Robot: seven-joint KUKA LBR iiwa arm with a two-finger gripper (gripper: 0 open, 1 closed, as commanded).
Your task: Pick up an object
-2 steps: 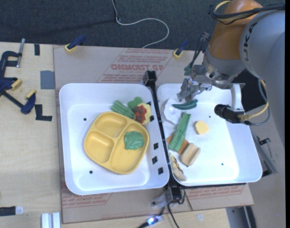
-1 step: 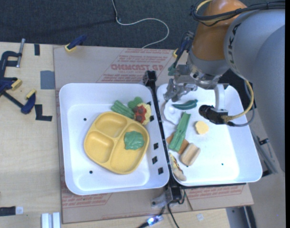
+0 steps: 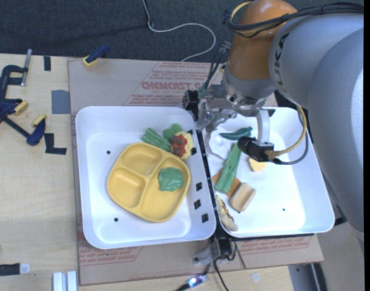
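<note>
Starting at the near edge of the bench (image 3: 27, 223), two white bins are seen side by side on a cardboard sheet (image 3: 112, 80). In the left bin (image 3: 91, 211), a yellow tray (image 3: 133, 190) is set toward the near side, and a green leafy piece (image 3: 171, 179) is lying in the tray's right compartment. Just beyond the tray, by the bin's right wall, a red piece (image 3: 180, 143) and green stalks (image 3: 155, 138) are grouped.

In the right bin (image 3: 294, 214), a pale item (image 3: 226, 216) is seen at the near left corner. A tan block (image 3: 242, 196) is placed just behind it, with an orange piece (image 3: 221, 177) beside it to the left. A long green stick (image 3: 231, 165) is laid slantwise along the left side, and a small yellow piece (image 3: 257, 165) is seen toward the middle. Farther back, a dark green pod (image 3: 236, 134) is lying near the far left corner.

The gripper (image 3: 216, 121) is held over that far left corner, beside the pod, below the orange band (image 3: 260, 26). Whether the jaws are apart or together cannot be told, and nothing is seen between them.

At the bench's far left edge, blue clamps (image 3: 15, 111) are laid out.
</note>
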